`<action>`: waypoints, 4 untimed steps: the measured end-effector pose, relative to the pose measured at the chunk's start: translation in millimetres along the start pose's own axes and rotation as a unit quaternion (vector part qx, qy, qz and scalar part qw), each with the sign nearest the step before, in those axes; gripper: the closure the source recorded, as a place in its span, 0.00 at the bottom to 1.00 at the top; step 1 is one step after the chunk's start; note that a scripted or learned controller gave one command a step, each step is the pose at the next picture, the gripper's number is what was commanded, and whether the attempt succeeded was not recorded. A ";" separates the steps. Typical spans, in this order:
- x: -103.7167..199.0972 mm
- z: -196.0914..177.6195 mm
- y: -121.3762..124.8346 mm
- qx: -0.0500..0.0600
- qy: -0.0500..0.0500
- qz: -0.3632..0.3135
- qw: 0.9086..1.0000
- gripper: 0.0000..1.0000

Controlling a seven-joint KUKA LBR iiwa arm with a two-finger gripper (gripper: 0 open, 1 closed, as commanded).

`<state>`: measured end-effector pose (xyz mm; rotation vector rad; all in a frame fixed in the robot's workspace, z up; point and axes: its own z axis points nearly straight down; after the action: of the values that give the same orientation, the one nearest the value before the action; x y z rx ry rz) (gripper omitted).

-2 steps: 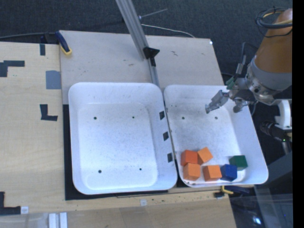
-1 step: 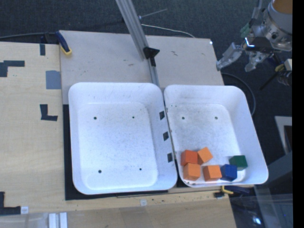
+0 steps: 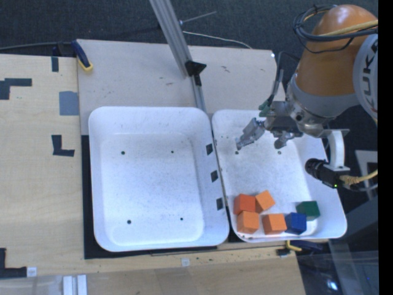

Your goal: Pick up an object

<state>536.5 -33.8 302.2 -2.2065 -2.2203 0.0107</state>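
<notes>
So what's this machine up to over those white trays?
A grey and orange robot arm reaches in over the right bin, its gripper hanging open above the bin's far end with nothing between the fingers. The things it could pick up sit bunched at the bin's near end: four orange blocks, a blue block and a green block. The left bin sits beside it. No block has been lifted yet.

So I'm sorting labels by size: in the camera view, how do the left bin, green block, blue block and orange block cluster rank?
Largest to smallest:
1. left bin
2. orange block cluster, four blocks together
3. blue block and green block: these look about alike, so I won't rank them.
</notes>
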 end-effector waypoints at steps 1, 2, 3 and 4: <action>-52.3 114.9 -38.4 -0.001 -0.002 0.005 1.000 0.00; -54.7 192.5 -48.6 -0.007 -0.002 0.003 1.000 0.00; -54.5 185.7 -49.9 -0.005 -0.001 0.003 1.000 1.00; -7.4 107.1 -29.1 -0.009 -0.001 -0.001 1.000 1.00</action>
<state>506.0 -41.1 195.5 -2.2151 -2.2316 -0.0083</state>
